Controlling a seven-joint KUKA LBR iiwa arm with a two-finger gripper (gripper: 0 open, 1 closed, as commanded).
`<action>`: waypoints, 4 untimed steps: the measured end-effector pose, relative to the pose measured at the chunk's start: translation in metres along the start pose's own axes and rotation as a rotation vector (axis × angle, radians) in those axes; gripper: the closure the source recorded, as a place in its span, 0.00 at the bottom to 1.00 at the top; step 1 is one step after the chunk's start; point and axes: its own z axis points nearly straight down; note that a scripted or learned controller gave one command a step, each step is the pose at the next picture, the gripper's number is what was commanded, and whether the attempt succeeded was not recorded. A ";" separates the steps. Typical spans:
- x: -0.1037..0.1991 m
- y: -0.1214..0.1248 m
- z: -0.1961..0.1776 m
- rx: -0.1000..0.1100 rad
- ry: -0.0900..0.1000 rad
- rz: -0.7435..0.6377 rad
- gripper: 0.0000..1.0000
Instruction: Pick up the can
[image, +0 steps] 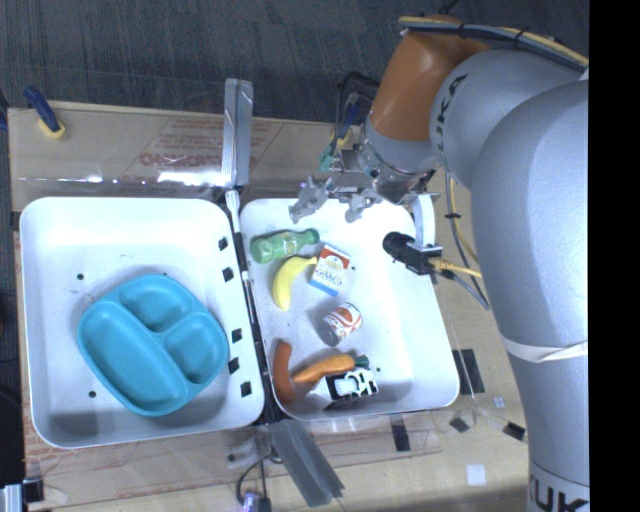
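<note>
The can (342, 320) is small, white and red, and lies on its side in the middle of the right bin (425, 330). My gripper (330, 200) hangs over the back rim of that bin, well behind the can. Its two fingers (304, 203) are spread apart with nothing between them.
In the right bin lie a green bottle (283, 244), a banana (287, 281), a small carton (330, 270), a carrot (322, 368), a sausage (282, 368) and a black-and-white item (352, 385). The left bin (60, 240) holds a blue divided plate (152, 343).
</note>
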 end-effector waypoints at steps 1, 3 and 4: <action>-0.035 -0.038 0.074 -0.001 0.000 -0.137 0.00; -0.058 -0.113 0.114 0.000 -0.001 -0.078 1.00; 0.008 -0.093 0.026 -0.002 0.000 -0.226 1.00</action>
